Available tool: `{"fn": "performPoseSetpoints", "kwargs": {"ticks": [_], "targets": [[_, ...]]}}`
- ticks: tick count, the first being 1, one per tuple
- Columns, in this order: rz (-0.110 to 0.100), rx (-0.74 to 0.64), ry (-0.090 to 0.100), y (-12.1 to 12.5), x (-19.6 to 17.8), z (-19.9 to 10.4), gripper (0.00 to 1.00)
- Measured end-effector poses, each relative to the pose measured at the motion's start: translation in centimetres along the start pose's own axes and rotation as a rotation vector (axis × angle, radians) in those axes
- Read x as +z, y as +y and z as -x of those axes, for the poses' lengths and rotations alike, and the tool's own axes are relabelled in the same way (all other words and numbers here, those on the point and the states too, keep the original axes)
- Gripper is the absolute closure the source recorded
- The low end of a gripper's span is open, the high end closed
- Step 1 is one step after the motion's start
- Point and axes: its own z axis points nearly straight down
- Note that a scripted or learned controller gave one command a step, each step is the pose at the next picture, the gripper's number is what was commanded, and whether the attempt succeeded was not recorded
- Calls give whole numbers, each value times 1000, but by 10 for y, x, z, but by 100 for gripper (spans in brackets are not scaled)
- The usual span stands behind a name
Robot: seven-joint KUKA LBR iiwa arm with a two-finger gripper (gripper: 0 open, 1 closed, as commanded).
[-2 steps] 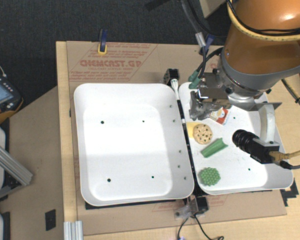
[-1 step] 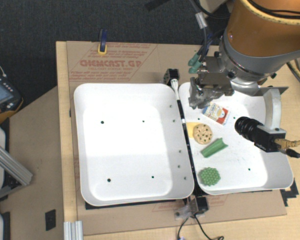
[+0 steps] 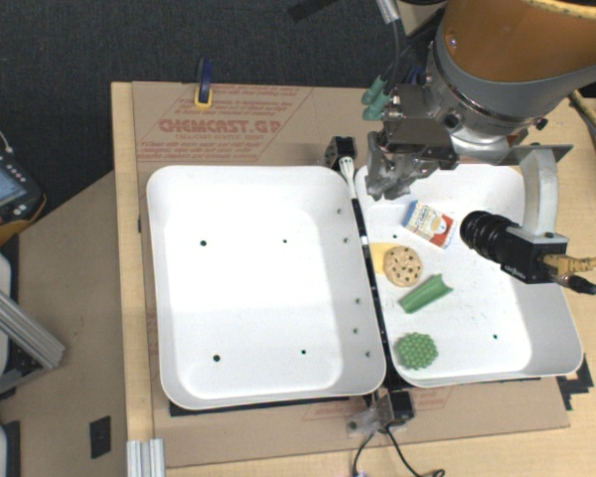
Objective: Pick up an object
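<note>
Overhead, the arm (image 3: 507,38) comes in from the upper right, its orange band filling the top corner and its grey wrist angled down and to the left. The end effector (image 3: 384,179) hangs over the far left corner of the right bin (image 3: 546,351), close to the divider where the two bins meet. Its dark fingers point downward; whether they are spread or closed cannot be told from this angle, and nothing is seen between them.

Inside the right bin, a small white carton (image 3: 429,223) with blue and red print lies just below and to the right of the end effector, apart from it. A round cookie (image 3: 402,265) rests on a yellow slice (image 3: 378,258) near the divider. A green stick-shaped piece (image 3: 424,294) lies tilted just beside the cookie, and a bumpy green ball (image 3: 415,350) sits nearer the front edge. A black cylinder (image 3: 497,238) on a bracket juts over the bin's right side.

The left bin (image 3: 179,356) sits on a cardboard sheet (image 3: 228,117) on the bench.
</note>
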Motion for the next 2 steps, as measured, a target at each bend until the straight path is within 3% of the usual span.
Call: {"fn": "performPoseSetpoints", "kwargs": {"ticks": [1, 2], "targets": [[0, -1, 0, 0, -27, -25, 100], [1, 1, 0, 1, -36, -24, 100]]}}
